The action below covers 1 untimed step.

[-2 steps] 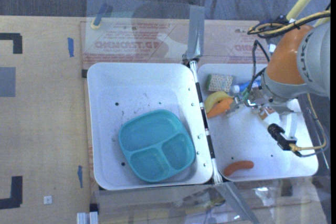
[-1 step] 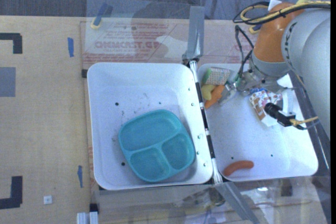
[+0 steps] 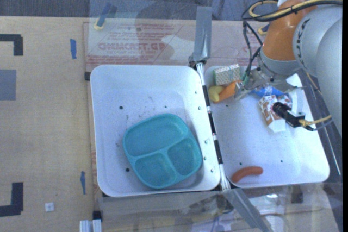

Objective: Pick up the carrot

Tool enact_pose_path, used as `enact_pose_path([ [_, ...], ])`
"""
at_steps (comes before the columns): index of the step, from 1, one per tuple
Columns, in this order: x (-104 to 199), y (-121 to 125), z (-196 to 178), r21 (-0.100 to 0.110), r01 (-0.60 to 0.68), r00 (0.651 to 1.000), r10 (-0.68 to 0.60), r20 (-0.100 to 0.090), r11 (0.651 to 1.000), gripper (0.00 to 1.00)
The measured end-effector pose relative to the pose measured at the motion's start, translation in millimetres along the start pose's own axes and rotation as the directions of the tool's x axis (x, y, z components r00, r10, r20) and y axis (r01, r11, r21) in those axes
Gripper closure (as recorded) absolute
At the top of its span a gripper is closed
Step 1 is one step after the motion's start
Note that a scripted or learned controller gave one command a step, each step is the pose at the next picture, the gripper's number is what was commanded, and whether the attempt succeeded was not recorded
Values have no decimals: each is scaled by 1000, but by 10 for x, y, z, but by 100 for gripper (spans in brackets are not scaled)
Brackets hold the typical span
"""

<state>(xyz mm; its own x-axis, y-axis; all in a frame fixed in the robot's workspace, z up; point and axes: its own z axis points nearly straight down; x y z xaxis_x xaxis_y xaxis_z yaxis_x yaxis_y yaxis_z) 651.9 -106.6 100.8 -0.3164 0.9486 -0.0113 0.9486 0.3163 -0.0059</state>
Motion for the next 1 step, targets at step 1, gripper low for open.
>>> enact_pose_path([
  [1, 292, 124, -861, -9, -50, 999, 50, -9, 999, 100],
])
